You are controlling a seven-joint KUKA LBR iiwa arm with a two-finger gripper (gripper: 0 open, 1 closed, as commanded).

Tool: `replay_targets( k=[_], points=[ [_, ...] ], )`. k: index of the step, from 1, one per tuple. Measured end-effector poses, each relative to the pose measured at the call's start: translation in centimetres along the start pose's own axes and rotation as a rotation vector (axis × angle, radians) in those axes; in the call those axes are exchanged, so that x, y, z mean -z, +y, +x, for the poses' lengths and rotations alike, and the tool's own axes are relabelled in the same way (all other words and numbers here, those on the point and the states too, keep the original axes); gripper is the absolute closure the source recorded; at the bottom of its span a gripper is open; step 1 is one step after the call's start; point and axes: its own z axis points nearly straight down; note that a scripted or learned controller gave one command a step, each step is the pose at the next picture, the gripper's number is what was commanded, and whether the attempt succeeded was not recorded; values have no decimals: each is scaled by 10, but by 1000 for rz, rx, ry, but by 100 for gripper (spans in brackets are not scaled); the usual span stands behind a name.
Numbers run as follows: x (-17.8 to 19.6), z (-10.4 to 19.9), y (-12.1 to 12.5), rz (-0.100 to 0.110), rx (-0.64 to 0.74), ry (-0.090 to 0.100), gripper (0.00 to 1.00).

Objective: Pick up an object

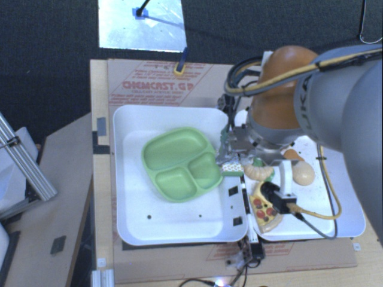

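My gripper hangs low over the seam between the two bins, at the right rim of the green divided plate lying in the left bin. Just below it a small green-and-white piece lies at the plate's edge. The right bin holds a toy pizza slice, a tan curved pastry-like toy, a pale egg and an orange piece. The arm's wrist and orange band hide much of the right bin.
A yellow cable loops from the wrist across the right bin. Small black tabs sit along the divide between the bins. Cardboard lies under the bins, with a shiny sheet behind.
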Motion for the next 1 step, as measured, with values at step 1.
replay_targets(
  k=[1],
  points=[
    [1,10,-5,0,5,1,100]
  ],
)
